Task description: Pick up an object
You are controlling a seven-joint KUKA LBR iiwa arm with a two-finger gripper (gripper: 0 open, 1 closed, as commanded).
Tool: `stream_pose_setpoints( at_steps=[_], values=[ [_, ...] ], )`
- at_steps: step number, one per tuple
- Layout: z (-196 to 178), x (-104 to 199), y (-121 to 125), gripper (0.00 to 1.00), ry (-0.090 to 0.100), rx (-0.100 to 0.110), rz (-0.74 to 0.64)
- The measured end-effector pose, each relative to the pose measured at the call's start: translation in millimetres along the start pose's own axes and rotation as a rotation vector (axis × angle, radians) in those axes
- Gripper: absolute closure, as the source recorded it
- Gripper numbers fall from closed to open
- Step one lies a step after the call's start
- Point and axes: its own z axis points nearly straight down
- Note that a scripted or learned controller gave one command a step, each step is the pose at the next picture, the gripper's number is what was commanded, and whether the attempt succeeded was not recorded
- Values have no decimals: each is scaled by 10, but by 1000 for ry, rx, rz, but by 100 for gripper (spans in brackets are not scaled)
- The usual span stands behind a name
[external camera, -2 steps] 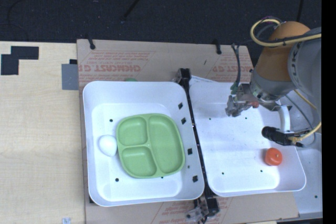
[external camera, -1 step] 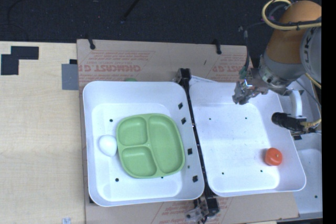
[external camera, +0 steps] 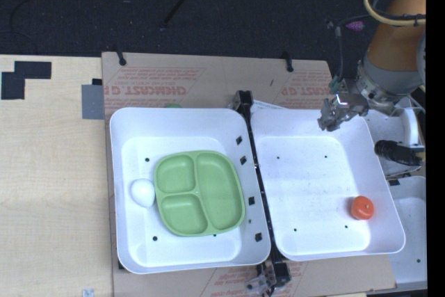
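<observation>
Gripper (external camera: 336,115) sits in the upper right of the frame, over the back rim of the right bin (external camera: 306,129), a small dark and grey cluster too blurred to read; whether it is released or clenched cannot be told, and nothing can be made out in its grasp. Behind it the arm (external camera: 396,45) rises toward the right edge, its orange band plain, its upper part cut off by the frame, with a yellowish cable loop (external camera: 382,0) at its top.

An orange object (external camera: 361,208), round and small, lies on the floor of the right bin near its lower right corner, well apart from the gripper.

Left of the dark divider (external camera: 252,177) between the bins, the left bin (external camera: 132,135) holds a green compartment plate (external camera: 199,193) with three sections, lying flat near the middle. A white round object (external camera: 143,192) rests touching or just beside the plate's left edge; against the white floor its outline is hard to tell.

Both bins rest on a cardboard sheet (external camera: 208,83) with printing that reads reversed, and a pale wooden bench (external camera: 49,177) fills the left of the frame.
</observation>
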Motion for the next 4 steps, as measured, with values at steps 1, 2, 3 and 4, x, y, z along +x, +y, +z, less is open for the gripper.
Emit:
stream_pose_setpoints(
  at_steps=[1, 2, 3, 4],
  values=[
    [62, 545, -66, 100, 2, 5, -2],
    [193, 1061, -322, 100, 1, 7, -1],
    [118, 1552, -483, 100, 2, 6, -2],
    [295, 2098, -656, 100, 1, 8, -3]
  ],
)
